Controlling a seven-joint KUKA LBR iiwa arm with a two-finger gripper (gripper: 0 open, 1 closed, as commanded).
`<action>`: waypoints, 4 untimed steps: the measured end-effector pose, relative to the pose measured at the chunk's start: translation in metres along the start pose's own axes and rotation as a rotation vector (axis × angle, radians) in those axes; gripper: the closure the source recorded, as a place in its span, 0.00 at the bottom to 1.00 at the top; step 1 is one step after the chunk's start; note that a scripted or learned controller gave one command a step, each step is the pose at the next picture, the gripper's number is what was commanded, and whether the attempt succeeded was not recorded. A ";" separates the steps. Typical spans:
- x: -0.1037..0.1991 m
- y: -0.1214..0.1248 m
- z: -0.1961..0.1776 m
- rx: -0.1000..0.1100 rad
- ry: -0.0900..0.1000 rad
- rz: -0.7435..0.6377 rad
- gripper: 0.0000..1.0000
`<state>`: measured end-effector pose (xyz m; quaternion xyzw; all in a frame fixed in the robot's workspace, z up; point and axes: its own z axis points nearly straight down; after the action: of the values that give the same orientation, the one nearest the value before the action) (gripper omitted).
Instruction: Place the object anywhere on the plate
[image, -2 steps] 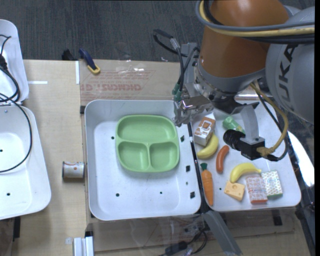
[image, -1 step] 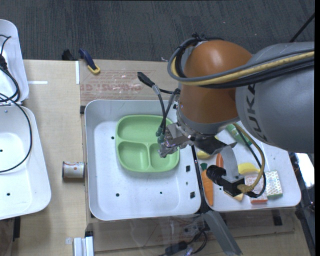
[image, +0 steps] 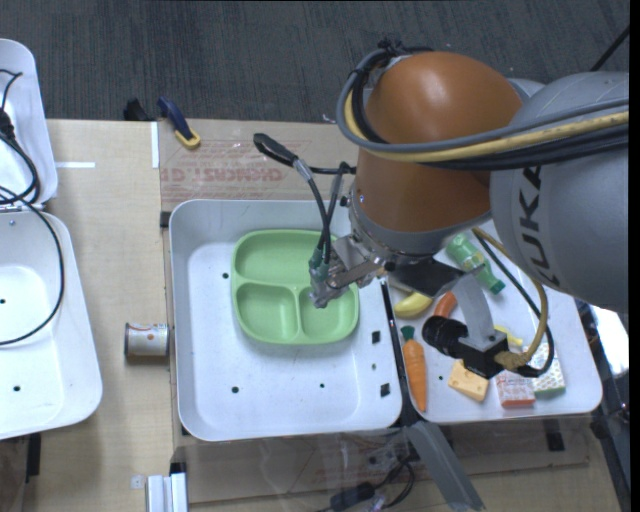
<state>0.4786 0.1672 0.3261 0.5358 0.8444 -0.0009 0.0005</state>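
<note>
We judge the chief risk to be a release that drops nothing onto the pale green divided plastic plate (image: 283, 288), since we cannot tell whether the two-finger gripper (image: 322, 283) holds any object (the wrist crowds its tip). The grey arm with its orange band (image: 440, 150) reaches from the right, gripper low over the plate's right compartments in the left white bin (image: 200, 340); the toy items lie in the right bin (image: 585, 385).

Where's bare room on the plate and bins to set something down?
The green plate has bare left compartments; the gripper hovers at its right edge. Left bin floor is bare in front of and left of the plate. The right bin is crowded: carrot, cheese, bottle.
</note>
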 end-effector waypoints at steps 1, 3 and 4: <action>-0.064 0.016 -0.115 0.000 0.000 -0.002 1.00; 0.036 0.017 0.060 0.002 0.002 -0.413 1.00; 0.052 0.024 0.089 0.003 0.002 -0.487 1.00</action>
<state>0.4780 0.2247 0.2365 0.3164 0.9486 -0.0019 -0.0013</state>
